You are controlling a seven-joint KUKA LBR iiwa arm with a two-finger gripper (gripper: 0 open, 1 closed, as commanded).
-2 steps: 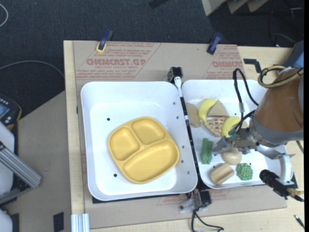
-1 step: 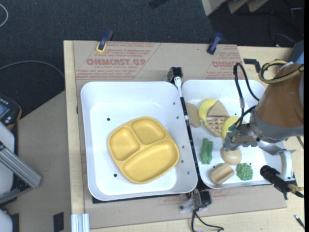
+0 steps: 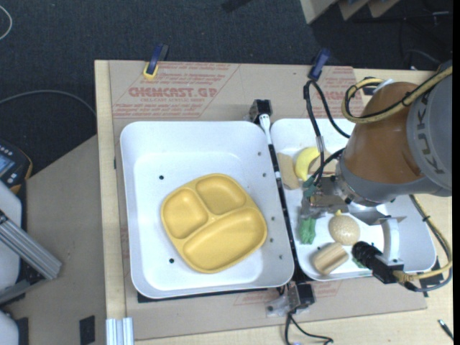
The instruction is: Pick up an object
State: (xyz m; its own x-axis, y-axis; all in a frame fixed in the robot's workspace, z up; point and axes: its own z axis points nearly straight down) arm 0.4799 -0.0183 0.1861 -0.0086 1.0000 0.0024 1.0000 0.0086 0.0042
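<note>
Left bin (image 3: 144, 192): yellow tray (image 3: 213, 222) central, margins free.

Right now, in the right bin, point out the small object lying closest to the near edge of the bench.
The tan cylinder-shaped piece, lying on its side at the bin's near edge. The cream egg-shaped ball, green piece and yellow ball all sit farther back.

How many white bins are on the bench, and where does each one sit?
2. The left bin holds a yellow divided plate. The right bin lies beside it under the arm, with small objects inside; the arm may hide more.
</note>
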